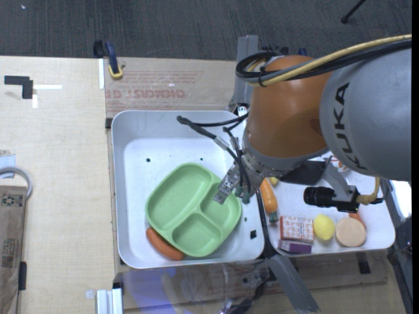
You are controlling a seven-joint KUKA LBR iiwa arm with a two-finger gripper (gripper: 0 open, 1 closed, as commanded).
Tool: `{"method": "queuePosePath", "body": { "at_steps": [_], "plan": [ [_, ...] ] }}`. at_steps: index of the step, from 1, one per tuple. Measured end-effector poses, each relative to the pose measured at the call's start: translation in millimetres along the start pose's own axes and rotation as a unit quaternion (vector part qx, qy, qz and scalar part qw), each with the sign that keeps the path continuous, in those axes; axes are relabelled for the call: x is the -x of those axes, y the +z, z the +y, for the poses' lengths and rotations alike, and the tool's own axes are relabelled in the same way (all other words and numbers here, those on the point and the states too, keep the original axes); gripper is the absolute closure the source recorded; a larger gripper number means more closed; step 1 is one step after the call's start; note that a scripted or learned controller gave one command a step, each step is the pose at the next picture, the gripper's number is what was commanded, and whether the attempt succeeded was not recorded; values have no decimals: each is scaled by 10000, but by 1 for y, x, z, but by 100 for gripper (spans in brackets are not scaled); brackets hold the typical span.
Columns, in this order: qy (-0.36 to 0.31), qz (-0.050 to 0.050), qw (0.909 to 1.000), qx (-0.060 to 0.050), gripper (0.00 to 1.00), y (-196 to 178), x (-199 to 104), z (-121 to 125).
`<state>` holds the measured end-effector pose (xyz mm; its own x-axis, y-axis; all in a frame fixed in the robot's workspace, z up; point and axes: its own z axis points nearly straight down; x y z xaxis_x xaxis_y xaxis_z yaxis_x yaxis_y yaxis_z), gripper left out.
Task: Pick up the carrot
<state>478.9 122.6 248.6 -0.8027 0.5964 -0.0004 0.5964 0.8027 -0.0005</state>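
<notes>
Pale wood counter (59,195) carries two shallow white bins side by side, with dark carpet beyond at 12 o'clock. My grey arm (366,110), orange-banded above the wrist, reaches in from 3 o'clock and covers much of the right bin (376,244). My gripper (230,187) hangs over the left bin (131,175), above the 3 o'clock edge of a green divided plate (190,209); whether it is open or closed I cannot tell, and nothing shows between its tips. The carrot (268,198) lies in the right bin near the wall between the bins, just at 3 o'clock of my gripper. An orange sausage-shaped piece (163,244) sits at the plate's 7 o'clock, partly tucked beneath its rim. At the carrot's 4 o'clock rest a small printed box (296,227), a lemon (323,227) and a round tan piece (351,233).
</notes>
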Motion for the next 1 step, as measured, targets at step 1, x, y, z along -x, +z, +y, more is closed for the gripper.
{"method": "queuePosePath", "body": {
  "at_steps": [1],
  "plan": [
    [480,-1,9988,-5,100,-20,-17,73]
  ]
}}
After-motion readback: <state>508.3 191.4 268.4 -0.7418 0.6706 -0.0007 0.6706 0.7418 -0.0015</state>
